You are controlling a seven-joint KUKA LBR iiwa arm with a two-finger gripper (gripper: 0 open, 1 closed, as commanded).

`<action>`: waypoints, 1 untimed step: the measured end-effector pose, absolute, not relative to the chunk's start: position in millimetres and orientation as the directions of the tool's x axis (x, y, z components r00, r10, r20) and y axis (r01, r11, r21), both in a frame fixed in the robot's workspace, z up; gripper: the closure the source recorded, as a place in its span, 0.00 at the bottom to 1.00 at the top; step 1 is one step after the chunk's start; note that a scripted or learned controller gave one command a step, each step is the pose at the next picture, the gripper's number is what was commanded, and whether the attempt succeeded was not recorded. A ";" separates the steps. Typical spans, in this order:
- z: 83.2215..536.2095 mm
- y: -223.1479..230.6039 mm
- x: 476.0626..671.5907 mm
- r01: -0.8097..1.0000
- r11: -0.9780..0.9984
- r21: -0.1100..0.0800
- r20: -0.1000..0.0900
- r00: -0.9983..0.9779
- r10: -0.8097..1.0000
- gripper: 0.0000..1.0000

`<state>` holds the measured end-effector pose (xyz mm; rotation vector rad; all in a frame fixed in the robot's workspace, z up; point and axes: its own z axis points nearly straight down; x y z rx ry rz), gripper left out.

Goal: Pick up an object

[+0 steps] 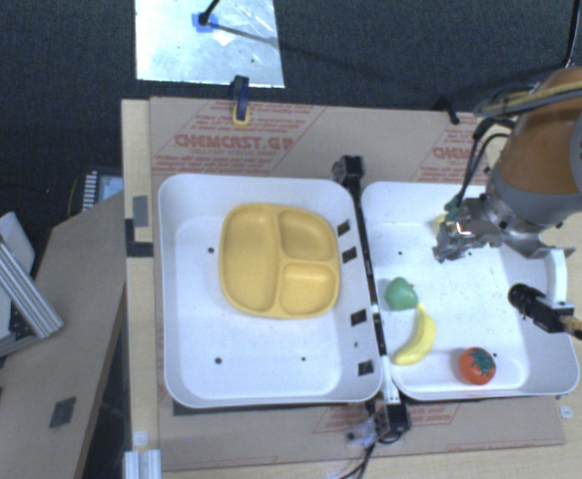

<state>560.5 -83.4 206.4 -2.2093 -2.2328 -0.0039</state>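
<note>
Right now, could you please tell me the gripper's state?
Two-finger gripper: cannot be told; it hovers over the right shallow white bin.

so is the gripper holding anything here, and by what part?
Nothing held. The gripper is over bare floor of the right bin, with nothing between its fingers. The green piece, banana and tomato all lie apart from it.

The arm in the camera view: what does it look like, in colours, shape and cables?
The arm is thick and rounded, with a grey body and a broad orange band above the wrist. Dark cables loop along its upper side. It ends in a small grey metal tool with dark parts.
</note>
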 end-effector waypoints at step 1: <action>212.9 -30.8 560.8 1.000 0.010 0.002 0.001 -0.010 1.000 1.00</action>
